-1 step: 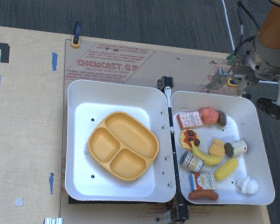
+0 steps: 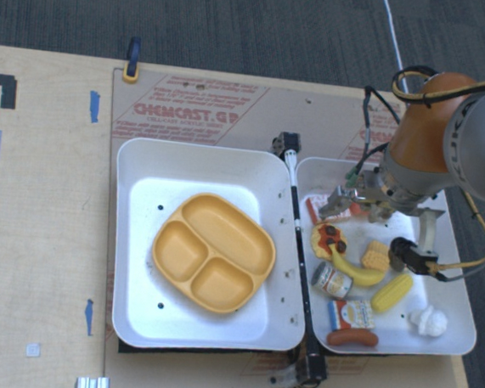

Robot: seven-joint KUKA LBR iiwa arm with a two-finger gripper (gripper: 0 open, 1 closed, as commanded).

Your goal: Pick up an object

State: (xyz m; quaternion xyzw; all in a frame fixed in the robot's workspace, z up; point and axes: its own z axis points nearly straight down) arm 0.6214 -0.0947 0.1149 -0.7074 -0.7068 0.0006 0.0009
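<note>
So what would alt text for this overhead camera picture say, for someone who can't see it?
A grey and orange robot arm reaches over the right white bin of toy food, including a banana and corn. The left bin holds a yellow divided plate.

The two shallow white bins (image 2: 129,221) look like smooth, faintly glossy plastic, and the yellow three-compartment tray (image 2: 213,253) like matt plastic. The pale bench top (image 2: 33,237) has a light wood-grain finish; the brown printed sheet (image 2: 191,111) under the bins looks like dull cardboard
</note>
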